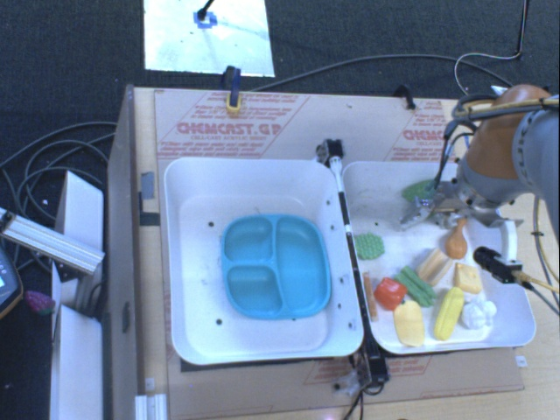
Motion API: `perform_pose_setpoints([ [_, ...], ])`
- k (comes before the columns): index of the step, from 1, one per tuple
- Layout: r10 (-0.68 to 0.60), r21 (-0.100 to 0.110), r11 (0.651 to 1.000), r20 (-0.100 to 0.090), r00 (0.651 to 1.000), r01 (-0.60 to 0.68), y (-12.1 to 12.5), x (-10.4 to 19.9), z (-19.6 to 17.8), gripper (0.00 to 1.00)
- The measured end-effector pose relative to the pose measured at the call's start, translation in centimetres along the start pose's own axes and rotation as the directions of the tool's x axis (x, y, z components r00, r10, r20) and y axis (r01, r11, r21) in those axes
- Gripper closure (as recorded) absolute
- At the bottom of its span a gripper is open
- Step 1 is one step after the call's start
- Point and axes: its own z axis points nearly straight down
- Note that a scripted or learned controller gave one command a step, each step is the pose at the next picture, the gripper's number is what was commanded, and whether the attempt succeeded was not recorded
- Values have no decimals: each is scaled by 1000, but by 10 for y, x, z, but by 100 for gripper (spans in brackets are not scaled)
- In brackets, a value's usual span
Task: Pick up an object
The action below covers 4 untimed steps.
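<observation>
The toy foods lie in the right bin (521, 322), all on the near side of the gripper (426, 205): an orange drumstick-shaped piece (457, 239) just beside it, then a tan block (433, 265), a yellow wedge (467, 278), a green pod (416, 285), a red tomato (389, 293), a yellow corn cob (448, 312), a pale yellow lump (409, 322) and a white piece (477, 311). A green textured round (369, 246) sits toward the bins' divider. Right at the gripper is a green leafy piece (421, 189); it may be touching the fingers, but whether the jaws are open, closed or gripping it I cannot tell from this blurred angle.

Across the divider, the left bin (184, 234) holds a blue compartment tray (276, 265).

Both bins rest on a brown board (289, 116) printed in red with "CHEMCAST GP", repeated and partly cut off near the arm. A yellow-and-blue clamp (233, 90) grips the board's far edge. Beyond, the dark carpet (61, 42) carries a pale square sheet (208, 24) and loose black cables (52, 151).
</observation>
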Motion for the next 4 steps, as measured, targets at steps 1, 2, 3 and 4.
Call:
perform_pose_setpoints([
  [1, 3, 16, 1000, -4, 1000, -3, 48, -12, 2, 0],
  [2, 3, 0, 1000, 2, 1000, -3, -15, -39, -44, 0],
  [3, 3, 2, 1000, 0, 1000, -3, -27, -37, -3, 0],
  [4, 2, -2, 1000, 1, 1000, -2, -25, -38, -14, 100],
])
